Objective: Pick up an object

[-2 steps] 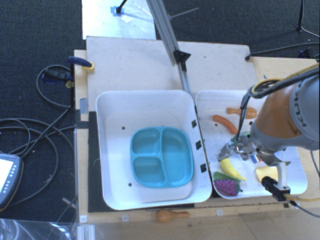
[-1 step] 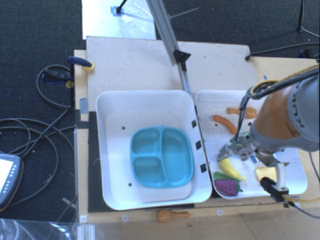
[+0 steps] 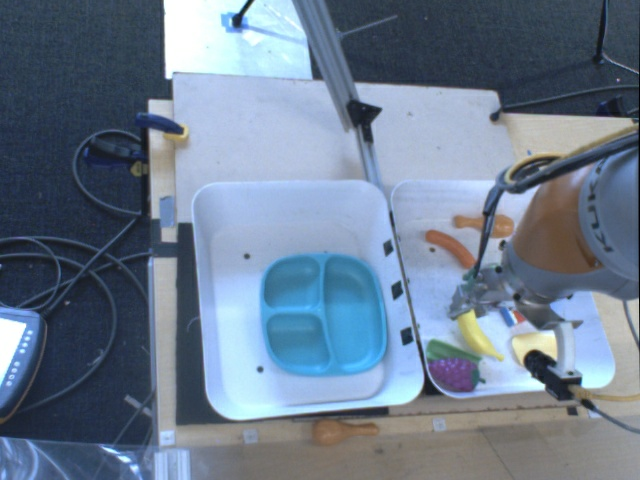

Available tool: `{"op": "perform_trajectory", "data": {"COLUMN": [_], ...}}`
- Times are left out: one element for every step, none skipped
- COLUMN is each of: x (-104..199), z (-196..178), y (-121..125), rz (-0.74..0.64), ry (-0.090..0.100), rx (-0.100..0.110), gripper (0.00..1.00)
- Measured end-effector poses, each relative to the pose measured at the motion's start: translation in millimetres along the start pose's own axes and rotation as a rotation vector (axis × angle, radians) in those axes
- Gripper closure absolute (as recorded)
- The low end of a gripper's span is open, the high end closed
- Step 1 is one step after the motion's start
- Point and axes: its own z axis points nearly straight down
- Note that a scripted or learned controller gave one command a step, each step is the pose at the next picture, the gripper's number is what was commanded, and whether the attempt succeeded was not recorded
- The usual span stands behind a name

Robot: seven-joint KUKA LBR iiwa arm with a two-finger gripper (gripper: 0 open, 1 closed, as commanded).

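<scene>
The tool point(image 3: 470, 300) sits low in the right bin point(image 3: 420, 208), touching the upper end of a yellow banana point(image 3: 480, 335); I cannot tell how far open it is. A carrot point(image 3: 450, 247) lies just above, purple grapes point(image 3: 452, 372) below.

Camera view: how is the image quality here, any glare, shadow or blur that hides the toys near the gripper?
Camera view: even, soft light with no glare on the white bins; overall slightly soft and low in detail; the gripper is a murky grey cluster beside the banana, its shape hard to read; the grapes and blue tray read clearly.
</scene>
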Motion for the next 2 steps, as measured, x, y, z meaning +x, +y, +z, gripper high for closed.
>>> {"op": "perform_trajectory", "data": {"x": [9,9], "z": [-57,-111], "y": [6,9], "rz": [-0.006,-0.006], "ry": [-0.001,-0.002], "rx": [-0.005,-0.006], "gripper": [1.0,1.0]}}
